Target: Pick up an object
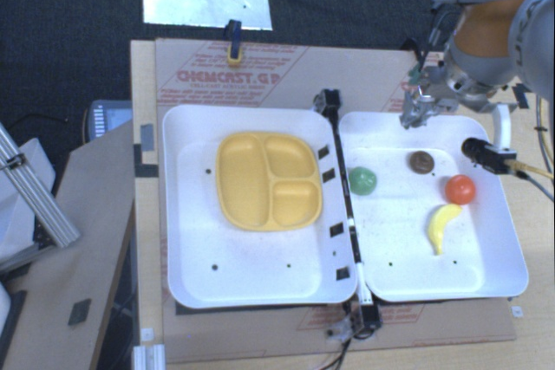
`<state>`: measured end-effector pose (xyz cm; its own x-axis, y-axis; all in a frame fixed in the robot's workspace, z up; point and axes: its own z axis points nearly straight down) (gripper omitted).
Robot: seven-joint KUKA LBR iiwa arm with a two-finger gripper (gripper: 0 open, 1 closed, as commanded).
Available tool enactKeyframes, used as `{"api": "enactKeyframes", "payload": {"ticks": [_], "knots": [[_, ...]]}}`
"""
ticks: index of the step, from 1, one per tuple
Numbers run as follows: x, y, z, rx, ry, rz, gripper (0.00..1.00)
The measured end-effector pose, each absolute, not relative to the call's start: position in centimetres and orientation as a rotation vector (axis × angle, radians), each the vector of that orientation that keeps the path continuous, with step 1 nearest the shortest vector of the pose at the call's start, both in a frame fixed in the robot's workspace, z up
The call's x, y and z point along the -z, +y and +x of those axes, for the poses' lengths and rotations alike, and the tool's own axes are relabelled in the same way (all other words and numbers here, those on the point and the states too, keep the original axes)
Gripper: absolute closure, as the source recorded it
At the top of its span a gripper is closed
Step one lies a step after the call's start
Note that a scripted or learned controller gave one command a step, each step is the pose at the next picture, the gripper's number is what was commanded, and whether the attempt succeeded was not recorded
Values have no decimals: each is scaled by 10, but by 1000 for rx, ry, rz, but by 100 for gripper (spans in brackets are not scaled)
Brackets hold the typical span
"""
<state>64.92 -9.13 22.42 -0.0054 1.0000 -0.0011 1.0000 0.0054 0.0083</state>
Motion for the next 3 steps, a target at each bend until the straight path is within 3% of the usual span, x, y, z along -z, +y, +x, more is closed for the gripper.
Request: {"api": "enactKeyframes", "payload": {"ticks": [1, 3], "knots": [[-264, -91, 650, -5, 2225, 2212, 100], [-249, 20, 633, -3, 2231, 2211, 100]]}}
